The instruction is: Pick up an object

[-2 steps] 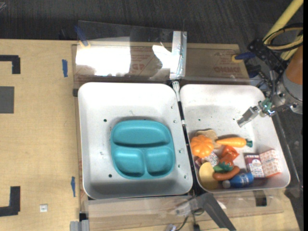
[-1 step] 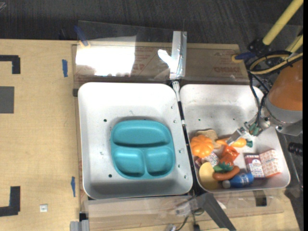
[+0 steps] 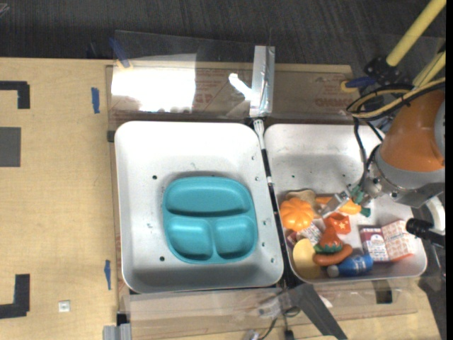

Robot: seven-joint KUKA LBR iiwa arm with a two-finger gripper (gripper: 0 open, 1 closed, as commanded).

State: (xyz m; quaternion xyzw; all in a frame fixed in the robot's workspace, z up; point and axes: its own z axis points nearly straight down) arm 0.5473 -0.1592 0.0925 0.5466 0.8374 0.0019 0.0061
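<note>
Nearest the camera, at the bottom of the right bin [image 3: 318,142], the clutter piles up: a blue bottle-like piece [image 3: 352,265] lies at about six o'clock in the bin, with a yellow rounded toy [image 3: 303,255] just beside it toward seven and a red-and-orange toy [image 3: 333,241] resting on top between them. A red and white printed packet [image 3: 388,241] sits toward four o'clock, tilted against the bin wall. A little farther in, at nine o'clock against the divider, lies an orange pumpkin-shaped toy [image 3: 298,213], touching its neighbours.

Any of these would do as the object to lift. The pumpkin looks light, stiff and ribbed, probably smooth plastic that could slip; a pinch across its widest part seems the best hold. The packet looks flimsy and likely to buckle.

Farther still, the gripper [image 3: 357,198] hangs at about three o'clock in the bin, low over small orange scraps, under the arm's orange band [image 3: 419,140]. Whether its fingers are spread or closed on anything I cannot tell.

Across at nine o'clock of the bench, the left bin [image 3: 134,147] holds a teal divided tray [image 3: 209,217]
</note>
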